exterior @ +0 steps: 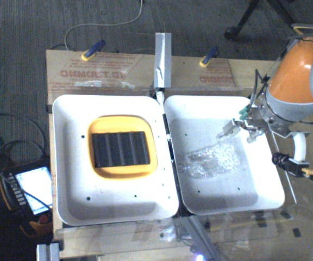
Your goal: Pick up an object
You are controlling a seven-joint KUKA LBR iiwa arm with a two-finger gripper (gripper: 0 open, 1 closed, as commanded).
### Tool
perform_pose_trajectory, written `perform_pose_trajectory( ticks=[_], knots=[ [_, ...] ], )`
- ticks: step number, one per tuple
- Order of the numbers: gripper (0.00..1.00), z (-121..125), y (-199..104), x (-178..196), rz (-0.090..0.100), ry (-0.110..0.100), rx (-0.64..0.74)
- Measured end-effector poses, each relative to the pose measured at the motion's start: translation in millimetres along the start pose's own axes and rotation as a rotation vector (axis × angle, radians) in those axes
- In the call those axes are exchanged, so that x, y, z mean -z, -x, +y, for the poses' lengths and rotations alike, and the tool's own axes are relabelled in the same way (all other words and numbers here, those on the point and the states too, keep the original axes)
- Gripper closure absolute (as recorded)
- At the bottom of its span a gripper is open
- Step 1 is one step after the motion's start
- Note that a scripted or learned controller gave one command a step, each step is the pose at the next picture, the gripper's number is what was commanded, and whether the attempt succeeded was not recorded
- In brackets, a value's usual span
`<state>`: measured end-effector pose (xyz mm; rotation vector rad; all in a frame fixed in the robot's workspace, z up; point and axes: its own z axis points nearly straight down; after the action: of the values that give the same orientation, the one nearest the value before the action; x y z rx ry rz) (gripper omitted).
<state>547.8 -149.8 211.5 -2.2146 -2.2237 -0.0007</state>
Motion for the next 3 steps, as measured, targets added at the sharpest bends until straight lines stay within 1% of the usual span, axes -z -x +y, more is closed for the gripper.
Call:
perform_pose_trajectory(
  ticks=[1, 2, 3],
  knots=[
    [0.00, -5, 34, -115, 0.000, 0.003, -0.050],
    [1.00, -2, 34, -102, 0.001, 0.009, -0.051],
    [1.00, -17, 38, -108, 0.004, 0.009, -0.359]
  ],
)
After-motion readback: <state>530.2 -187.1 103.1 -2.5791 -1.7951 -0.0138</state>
